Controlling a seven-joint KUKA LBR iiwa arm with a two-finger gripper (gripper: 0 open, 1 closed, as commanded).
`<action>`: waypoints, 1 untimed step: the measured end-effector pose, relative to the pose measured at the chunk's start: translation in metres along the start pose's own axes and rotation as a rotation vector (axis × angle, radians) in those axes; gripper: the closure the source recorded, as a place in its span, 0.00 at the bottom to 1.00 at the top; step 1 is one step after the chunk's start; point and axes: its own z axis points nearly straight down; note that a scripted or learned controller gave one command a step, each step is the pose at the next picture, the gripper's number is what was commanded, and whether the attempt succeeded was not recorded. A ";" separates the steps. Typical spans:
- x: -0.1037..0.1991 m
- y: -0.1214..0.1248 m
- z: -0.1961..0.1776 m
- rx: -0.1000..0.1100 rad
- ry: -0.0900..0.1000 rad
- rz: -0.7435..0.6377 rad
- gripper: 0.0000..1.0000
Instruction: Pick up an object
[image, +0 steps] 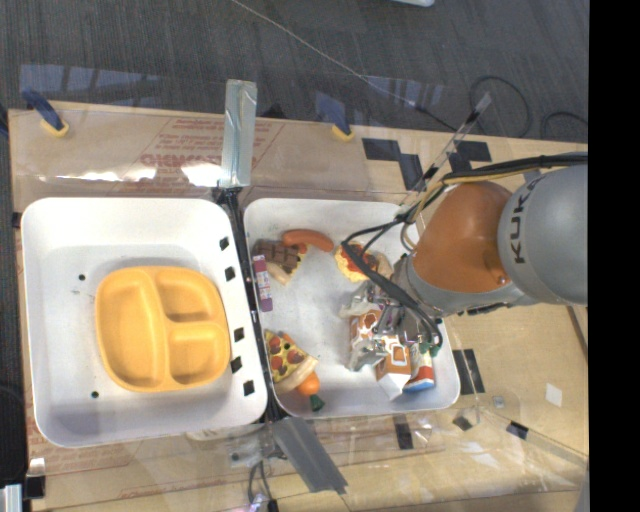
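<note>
You see the grey arm with the orange band (470, 250) reaching over the right white bin (330, 215), its gripper (378, 335) low among the toys; whether its fingers are released or clenched, you cannot tell. In the left white bin (60, 250) lies a yellow divided plastic tray (160, 327). A red toy sausage (307, 239) lies with its long axis left-right near the right bin's far wall. A toy pizza slice (284, 354) sits nearer.
</note>
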 end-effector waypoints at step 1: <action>0.048 0.059 0.002 -0.002 0.003 0.101 0.00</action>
